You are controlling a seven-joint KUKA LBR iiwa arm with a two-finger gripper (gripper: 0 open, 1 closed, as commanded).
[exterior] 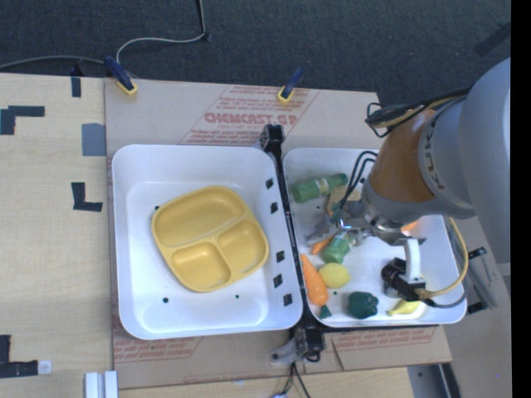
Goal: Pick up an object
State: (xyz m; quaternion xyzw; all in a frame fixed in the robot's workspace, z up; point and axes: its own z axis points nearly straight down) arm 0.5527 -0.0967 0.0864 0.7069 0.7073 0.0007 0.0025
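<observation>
Left bin [133,247]: yellow divided plate [210,237]. Right bin [452,305], from plate rightward: carrot [314,280], green bottle [315,189], lemon [334,274], green pepper [362,304]. Pincer [342,229] just above lemon; finger spread: cannot tell

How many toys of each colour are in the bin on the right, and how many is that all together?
Green: 3 - a lying green bottle, a small green piece by the gripper, a dark green pepper-like lump
Yellow: 2 - a round yellow ball, a yellow banana-like piece
Orange: 1 - an orange carrot
Total: 6, as far as the arm lets me see.
</observation>
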